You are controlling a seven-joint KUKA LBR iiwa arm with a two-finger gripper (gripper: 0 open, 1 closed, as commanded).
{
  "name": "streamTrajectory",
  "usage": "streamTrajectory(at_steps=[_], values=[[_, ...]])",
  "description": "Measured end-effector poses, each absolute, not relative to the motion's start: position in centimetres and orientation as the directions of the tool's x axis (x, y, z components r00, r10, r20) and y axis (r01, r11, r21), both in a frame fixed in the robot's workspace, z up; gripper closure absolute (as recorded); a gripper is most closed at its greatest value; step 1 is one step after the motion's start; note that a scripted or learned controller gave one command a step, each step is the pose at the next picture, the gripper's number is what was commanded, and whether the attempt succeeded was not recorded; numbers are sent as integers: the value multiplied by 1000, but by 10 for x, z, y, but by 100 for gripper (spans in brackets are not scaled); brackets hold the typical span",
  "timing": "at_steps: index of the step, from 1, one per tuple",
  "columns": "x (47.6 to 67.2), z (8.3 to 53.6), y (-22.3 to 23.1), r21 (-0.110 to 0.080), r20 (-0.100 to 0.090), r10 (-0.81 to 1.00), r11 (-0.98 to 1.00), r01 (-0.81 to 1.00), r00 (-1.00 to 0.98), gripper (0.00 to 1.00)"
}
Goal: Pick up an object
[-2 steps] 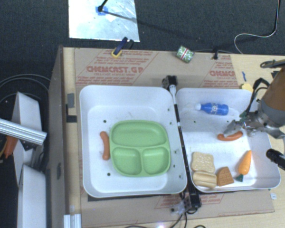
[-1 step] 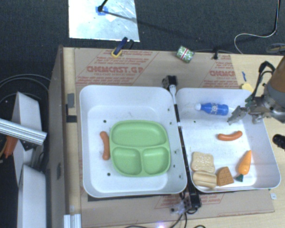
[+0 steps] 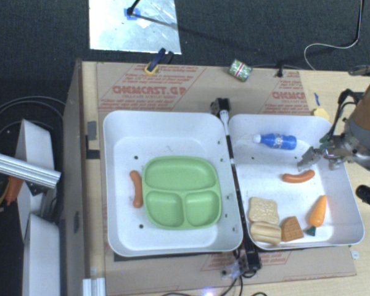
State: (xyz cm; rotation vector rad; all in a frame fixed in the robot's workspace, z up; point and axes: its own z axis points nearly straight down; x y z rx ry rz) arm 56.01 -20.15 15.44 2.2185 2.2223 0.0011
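Red printed lettering runs across the brown sheet that covers the counter under the two bins. On the left part, above the left bin, one line reads "CHEMCAST. G P" in large capitals. Smaller red lines sit above and below that word, but they are too fine to read. The same print repeats on the right part of the sheet, above the right bin, where only fragments such as "CHEMCA" can be made out. The blue bottle in the right bin carries a label whose writing is too small to read.
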Motion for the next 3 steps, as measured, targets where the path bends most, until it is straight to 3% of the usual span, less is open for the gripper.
streamTrajectory(at_steps=[1,2,3], values=[[574,109,-187,0,0,1000,3,1000,-3,0],[542,114,-207,0,-1,1000,0,1000,0,0],[544,125,-207,4,-1,1000,1,1000,-1,100]])
